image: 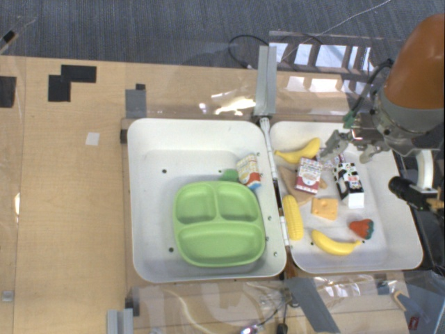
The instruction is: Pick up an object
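Grey metal fingers of the two-finger gripper (345, 145) hang above the right white plastic bin (396, 256); whether they are spread or pressed together cannot be told, and they hold nothing visibly. Beside the gripper lie a red snack packet (308, 176) and a black-and-white cow-patterned carton (348, 180). The arm hides the bin's far right corner.
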`<state>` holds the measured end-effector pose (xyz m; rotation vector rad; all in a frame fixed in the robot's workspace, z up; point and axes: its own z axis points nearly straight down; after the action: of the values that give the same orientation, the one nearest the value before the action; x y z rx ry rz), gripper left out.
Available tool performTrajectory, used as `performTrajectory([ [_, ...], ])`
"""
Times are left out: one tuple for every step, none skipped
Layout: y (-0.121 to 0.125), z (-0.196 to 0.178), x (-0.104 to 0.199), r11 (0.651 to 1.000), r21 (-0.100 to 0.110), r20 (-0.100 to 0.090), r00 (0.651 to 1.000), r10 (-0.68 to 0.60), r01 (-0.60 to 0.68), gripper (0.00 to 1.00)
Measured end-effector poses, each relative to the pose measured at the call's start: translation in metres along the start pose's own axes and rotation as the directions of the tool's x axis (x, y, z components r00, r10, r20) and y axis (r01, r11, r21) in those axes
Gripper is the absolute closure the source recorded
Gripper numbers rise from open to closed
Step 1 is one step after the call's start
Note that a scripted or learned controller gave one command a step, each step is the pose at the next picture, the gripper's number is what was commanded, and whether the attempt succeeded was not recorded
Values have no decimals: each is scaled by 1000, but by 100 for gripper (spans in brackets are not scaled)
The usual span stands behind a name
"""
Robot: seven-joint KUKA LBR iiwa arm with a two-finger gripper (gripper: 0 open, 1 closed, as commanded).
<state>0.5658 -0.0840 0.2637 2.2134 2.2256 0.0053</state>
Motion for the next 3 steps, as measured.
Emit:
performTrajectory([
  [16,149,-70,999,-38,12,1000,26,-25,0],
  [49,174,-115,990,-8,5,990,-139,139,0],
  [67,175,-120,987,-5,3,987,-162,162,0],
])
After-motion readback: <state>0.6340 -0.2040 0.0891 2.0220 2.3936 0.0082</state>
